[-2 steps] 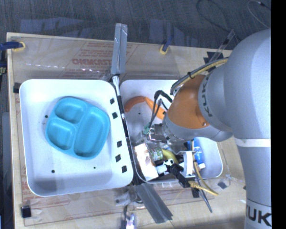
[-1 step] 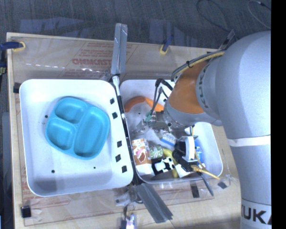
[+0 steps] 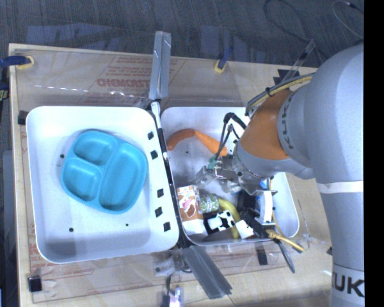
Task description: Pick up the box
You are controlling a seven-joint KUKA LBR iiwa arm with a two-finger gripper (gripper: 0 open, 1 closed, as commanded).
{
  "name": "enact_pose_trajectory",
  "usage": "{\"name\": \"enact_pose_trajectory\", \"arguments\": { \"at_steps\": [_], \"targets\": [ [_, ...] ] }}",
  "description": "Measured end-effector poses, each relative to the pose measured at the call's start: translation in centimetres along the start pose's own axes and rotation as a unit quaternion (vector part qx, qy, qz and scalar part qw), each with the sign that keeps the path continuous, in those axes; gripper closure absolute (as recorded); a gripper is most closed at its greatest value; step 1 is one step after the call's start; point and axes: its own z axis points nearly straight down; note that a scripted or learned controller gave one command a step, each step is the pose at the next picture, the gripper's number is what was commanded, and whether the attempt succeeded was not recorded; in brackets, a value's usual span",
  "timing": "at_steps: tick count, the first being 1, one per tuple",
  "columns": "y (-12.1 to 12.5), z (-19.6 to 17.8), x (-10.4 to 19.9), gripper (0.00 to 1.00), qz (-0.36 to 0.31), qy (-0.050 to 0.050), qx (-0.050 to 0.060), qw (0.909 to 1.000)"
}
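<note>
Roughly, camera view: my gripper (image 3: 233, 181) is low in the right bin (image 3: 288, 200), wrist hiding the tips, so I can't tell its state. Just to its left, toward the divider, lies the box (image 3: 187, 203), flat, printed carton, crowded by a can (image 3: 208, 204) and a banana (image 3: 229, 206). I judge it light, stiffish, crushable; pinch across its short edges.

Looks like a robotics lab: big KUKA arm (image 3: 320, 126), wooden bench (image 3: 83, 69) with clamps (image 3: 16, 61), two white bins (image 3: 45, 171) left of the gripper (image 3: 233, 184).
</note>
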Motion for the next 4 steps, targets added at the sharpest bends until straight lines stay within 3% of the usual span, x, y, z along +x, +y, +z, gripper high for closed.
{"name": "enact_pose_trajectory", "arguments": {
  "at_steps": [1, 2, 3, 4],
  "targets": [
    [5.7, -0.1, 0.3, 0.00, 0.084, 0.000, -0.001, 0.9964],
    [-0.3, -0.3, 5.2, 0.00, 0.031, -0.006, -0.006, 0.9995],
    [-0.3, -0.3, 5.2, 0.00, 0.031, -0.006, -0.006, 0.9995],
    [-0.4, -0.9, 5.5, 1.00, 0.028, -0.003, -0.002, 0.9996]
  ]
}}
